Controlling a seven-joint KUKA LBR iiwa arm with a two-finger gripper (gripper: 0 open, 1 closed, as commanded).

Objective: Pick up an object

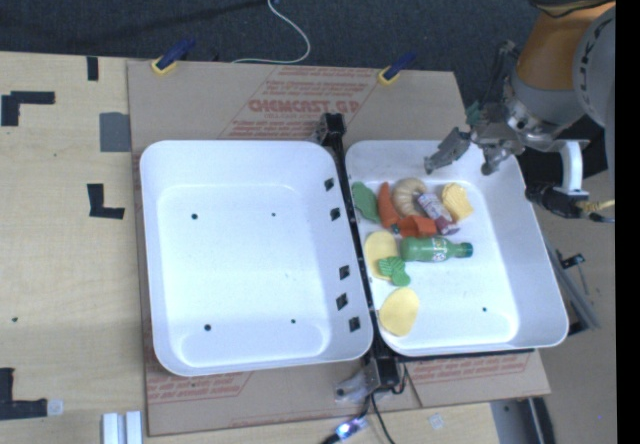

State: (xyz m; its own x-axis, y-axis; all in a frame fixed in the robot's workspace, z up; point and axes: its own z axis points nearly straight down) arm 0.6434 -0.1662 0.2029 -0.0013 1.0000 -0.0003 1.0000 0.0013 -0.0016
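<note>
Nearest the camera: cardboard sheet [300, 402] poking out under both bins, lying flat on the desk [60, 282]. Left bin [165, 232] sitting right up against the right bin [520, 282], joined along the middle by a row of black clips.

Inside the right bin, all bunched toward its left half: pale yellow round piece [399, 311] closest to the front edge, then a yellow blob [380, 250] with a small green bit [395, 272] touching it, then a green bottle [435, 250] lying on its side just beside those. Behind that, a tight pile — orange carrot-looking thing [388, 207], green piece [364, 202] at the bin's left wall, tan ring-shaped thing [408, 194], something red [420, 226], and a yellow chunk [456, 200] on the right end. Hard to tell exactly what's touching what in there.

Further back: tool [462, 158] hovering over the far rim of the right bin, fingers spread apart, gripping nothing, just above and behind the pile. Grey arm with the orange band [555, 42] coming in from the right. Beyond that, dark floor with a thin white cable [285, 17].
</note>
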